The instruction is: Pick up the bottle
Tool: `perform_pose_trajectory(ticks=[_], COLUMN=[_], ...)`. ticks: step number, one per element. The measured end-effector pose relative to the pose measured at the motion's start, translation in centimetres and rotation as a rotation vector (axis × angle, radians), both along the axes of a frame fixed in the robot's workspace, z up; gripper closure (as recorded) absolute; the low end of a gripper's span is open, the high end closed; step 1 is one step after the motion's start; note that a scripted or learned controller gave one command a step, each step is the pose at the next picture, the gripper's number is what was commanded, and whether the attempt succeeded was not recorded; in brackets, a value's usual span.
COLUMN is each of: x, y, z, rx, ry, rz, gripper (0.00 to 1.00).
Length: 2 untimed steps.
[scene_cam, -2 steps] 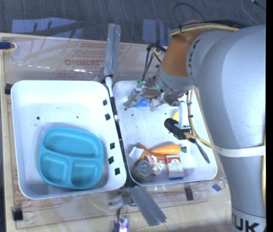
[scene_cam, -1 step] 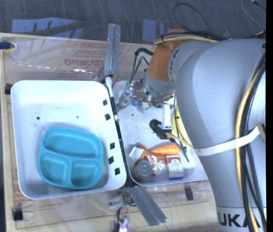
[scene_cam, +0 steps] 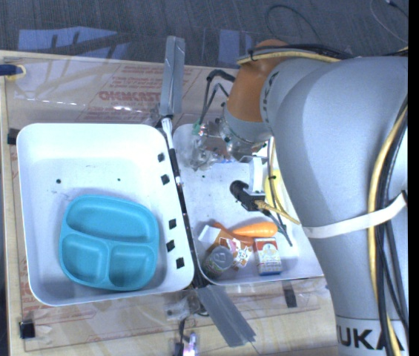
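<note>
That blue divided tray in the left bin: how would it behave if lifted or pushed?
The blue tray looks like moulded plastic, so probably stiff and light for its size. Lying flat in the left bin, it would likely slide when pushed, not roll or tip. Its smooth surface may be slippery.
</note>
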<state>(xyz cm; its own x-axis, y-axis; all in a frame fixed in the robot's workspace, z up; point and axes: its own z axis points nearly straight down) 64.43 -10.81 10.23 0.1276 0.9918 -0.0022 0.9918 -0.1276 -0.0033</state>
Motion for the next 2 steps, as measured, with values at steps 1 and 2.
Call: perform_pose_trajectory(ticks=[1,2], x=[-0.91,-0.91], y=[-3.0,-2.94], z=[13.74,13.69], rx=[0.002,0.003], ry=[-0.003,-0.002], rz=[0.253,0.254], gripper=[1.0,0.0])
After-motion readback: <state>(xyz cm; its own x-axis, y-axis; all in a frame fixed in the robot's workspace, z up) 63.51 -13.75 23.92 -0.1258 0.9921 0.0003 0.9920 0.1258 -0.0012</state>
